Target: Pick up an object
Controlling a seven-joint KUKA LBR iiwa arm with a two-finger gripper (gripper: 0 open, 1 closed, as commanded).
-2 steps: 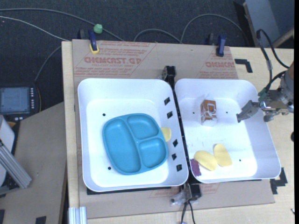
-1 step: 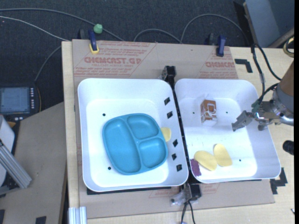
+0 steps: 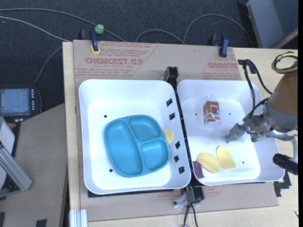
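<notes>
The jaws (image 3: 235, 134) are grey metal and hang over the right bin (image 3: 246, 91) with nothing between them; how wide they stand I cannot tell. From the left, the left bin (image 3: 94, 98) is smooth white plastic with rounded corners, and in it lies a glossy blue tray (image 3: 136, 144) of rounded shape with three compartments, a small pale yellow piece (image 3: 168, 135) touching its right edge. In the right bin there is a dark purple thing (image 3: 198, 169) at the lower left corner, two smooth yellow oval objects (image 3: 216, 160) side by side below the jaws, and a small brown and white packet (image 3: 211, 112) further up, its print too small to read. The desk (image 3: 123, 56) shows brown board with red letters "CHEMCAST".
</notes>
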